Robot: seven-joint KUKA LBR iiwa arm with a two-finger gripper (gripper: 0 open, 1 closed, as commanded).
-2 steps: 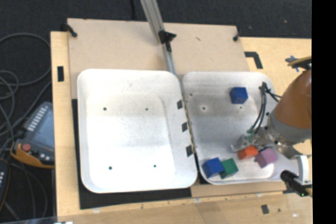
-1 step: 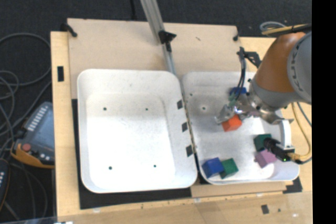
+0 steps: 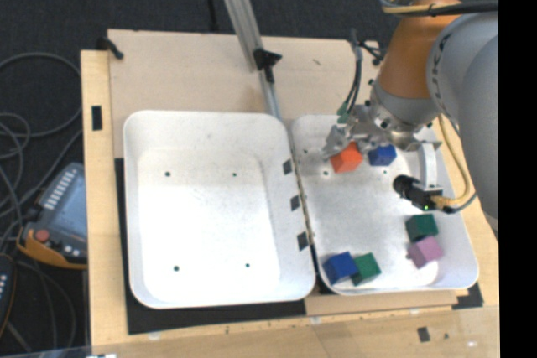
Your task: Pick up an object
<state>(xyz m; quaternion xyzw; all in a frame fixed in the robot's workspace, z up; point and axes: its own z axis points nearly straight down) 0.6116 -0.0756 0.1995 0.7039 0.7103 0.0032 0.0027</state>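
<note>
Gripper (image 3: 351, 145) stood low over right bin (image 3: 382, 285) beside orange block (image 3: 346, 158) | grasp phase judged | finger state: cannot tell | next: confirm hold, lift clear of blue block (image 3: 382, 154).

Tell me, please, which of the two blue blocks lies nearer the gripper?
The small blue block beside the orange block, just under the gripper. The other blue block sits at the bin's near edge, touching a green block.

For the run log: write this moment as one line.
gripper: over right bin, by orange block | grasp: cannot tell | nearby: small blue block | front edge: blue block, green block
</note>
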